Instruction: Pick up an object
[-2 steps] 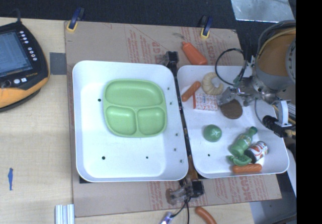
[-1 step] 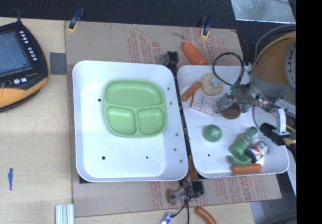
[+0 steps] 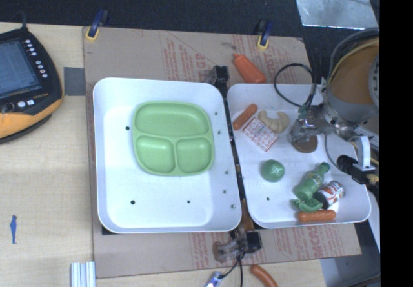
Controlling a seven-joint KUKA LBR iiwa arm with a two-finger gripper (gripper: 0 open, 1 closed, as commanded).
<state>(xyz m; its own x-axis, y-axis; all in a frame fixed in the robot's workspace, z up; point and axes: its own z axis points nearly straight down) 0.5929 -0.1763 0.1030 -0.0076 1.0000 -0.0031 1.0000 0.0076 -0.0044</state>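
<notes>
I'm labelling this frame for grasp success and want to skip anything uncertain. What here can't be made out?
- Gripper: in the camera view the wrist covers its tip, so its grip is unreadable.
- Brown object under it: mostly hidden by the gripper; identity unclear.
- Arm: cut off at the right edge.
- Small packet in the right bin: print too small to read.
- Items beside the green bottle: overlapping, outlines blurred.

1 fixed camera overhead — slanted down, both bins [image 3: 103,150] visible.
</notes>
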